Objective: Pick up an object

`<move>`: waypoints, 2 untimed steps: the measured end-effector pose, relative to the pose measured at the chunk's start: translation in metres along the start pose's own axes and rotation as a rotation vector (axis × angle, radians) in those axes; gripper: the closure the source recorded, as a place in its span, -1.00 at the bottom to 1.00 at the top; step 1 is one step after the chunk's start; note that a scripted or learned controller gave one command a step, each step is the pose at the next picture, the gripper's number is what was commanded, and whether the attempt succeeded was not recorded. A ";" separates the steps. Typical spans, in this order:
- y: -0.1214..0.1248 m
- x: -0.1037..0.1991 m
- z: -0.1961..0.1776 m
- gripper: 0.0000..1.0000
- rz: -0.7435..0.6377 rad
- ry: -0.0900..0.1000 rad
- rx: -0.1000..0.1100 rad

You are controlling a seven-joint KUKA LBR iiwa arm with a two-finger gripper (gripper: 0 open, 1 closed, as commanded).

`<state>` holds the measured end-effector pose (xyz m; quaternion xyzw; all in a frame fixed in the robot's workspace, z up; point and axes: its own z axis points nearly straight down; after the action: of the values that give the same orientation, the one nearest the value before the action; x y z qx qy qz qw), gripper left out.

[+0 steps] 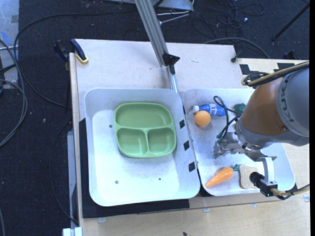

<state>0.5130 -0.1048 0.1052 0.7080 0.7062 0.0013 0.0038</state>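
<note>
Camera view looks down on the worktop (123, 58) with its two white bins. Left bin (98, 181) carries a green divided plate (145, 130), three compartments, sitting toward the back. Right bin (283, 173) holds the pickings: an orange ball (202, 118) touching a blue bottle (214, 110) at the back, a toy carrot (219, 176) at the front, and a tan piece (246, 177) just beside the carrot's green top. The arm (275, 109) reaches over the right bin, and the claw (224, 148) hangs between ball and carrot; whether it is apart or together, I cannot tell. No writing can be read on the bottle or anything else.
</note>
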 end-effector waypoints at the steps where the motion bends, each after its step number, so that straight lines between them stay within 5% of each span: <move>1: -0.008 -0.001 -0.057 1.00 -0.003 0.003 0.005; 2: 0.000 0.000 -0.116 1.00 -0.005 0.002 0.003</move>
<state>0.5125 -0.1046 0.2214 0.7061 0.7081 0.0010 0.0019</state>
